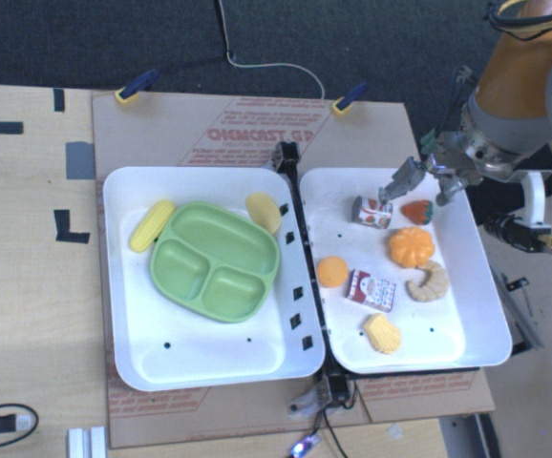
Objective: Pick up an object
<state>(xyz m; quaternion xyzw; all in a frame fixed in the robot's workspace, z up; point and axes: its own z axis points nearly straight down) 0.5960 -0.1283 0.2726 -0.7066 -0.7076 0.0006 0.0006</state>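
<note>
Above the right bin (pixel 477 284), open-fingered end effector (pixel 421 183) beside a can (pixel 372 213)

We see the gripper (pixel 419 181) above the far edge of the right bin (pixel 477 294), with the can (pixel 372 212) just left of it and the strawberry (pixel 417 212) just below. Nearer us than the gripper lie the pumpkin (pixel 411 246), croissant (pixel 429 282), carton (pixel 371 290), orange (pixel 331 272) and a corn piece (pixel 382 333). Far to its left, the left bin (pixel 133 351) holds a tray (pixel 215 260), a corn cob (pixel 151 224) and a lemon (pixel 263 212).
</note>
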